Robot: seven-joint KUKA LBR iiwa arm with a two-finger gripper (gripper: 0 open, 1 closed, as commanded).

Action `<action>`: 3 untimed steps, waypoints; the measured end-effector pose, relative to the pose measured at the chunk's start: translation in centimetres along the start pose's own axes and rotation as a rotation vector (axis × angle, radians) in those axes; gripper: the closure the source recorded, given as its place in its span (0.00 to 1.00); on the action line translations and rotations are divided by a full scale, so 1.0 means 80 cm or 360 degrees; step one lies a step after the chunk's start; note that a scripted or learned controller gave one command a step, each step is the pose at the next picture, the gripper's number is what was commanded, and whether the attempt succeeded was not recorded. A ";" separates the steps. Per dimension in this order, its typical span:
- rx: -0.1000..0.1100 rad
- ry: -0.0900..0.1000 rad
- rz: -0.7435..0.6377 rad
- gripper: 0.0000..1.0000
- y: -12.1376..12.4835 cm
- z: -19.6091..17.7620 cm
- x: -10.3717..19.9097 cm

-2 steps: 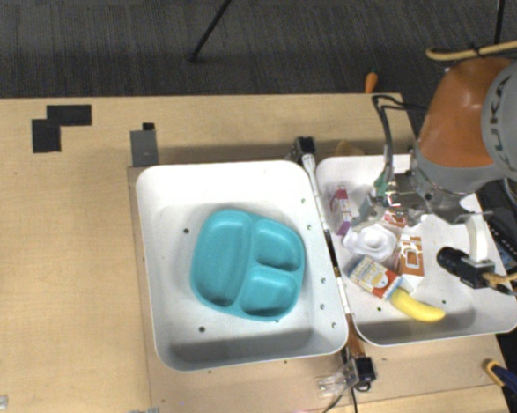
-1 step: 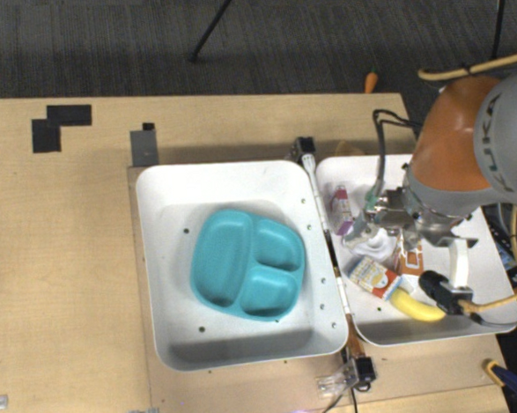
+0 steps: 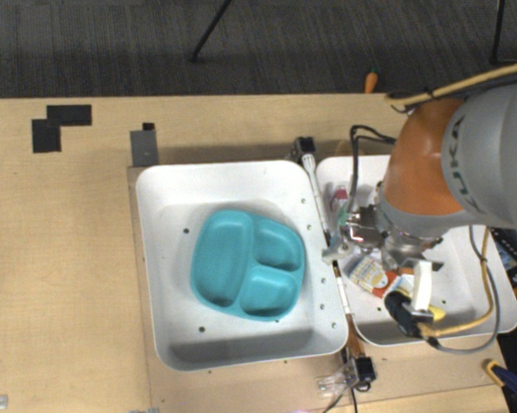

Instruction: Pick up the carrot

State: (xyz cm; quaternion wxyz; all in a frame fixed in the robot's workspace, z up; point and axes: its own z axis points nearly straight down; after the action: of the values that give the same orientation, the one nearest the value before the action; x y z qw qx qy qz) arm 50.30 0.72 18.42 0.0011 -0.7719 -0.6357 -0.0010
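Note:
My gripper hangs low inside the right bin, under the grey and orange wrist, which hides most of it. A small orange piece, which may be the carrot, peeks out just below the gripper and is mostly covered. A pale printed packet lies right beside it on the bin floor. Whether anything sits in the gripper is hidden from here.
The left bin holds a teal divided plate. Pink and green items lie at the right bin's far left corner. A thin rod runs along the wall between the bins.

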 end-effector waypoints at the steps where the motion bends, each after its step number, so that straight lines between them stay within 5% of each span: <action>1: -0.0005 -0.0007 -0.0471 0.00 0.002 -0.001 -0.103; 2: -0.0005 0.0000 -0.0200 0.00 0.016 0.000 -0.016; 3: -0.0001 -0.0002 -0.0184 0.00 -0.018 0.000 -0.008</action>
State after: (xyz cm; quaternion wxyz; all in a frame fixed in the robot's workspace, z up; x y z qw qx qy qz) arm 48.74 0.38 18.44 0.0003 -0.7340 -0.6791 -0.0006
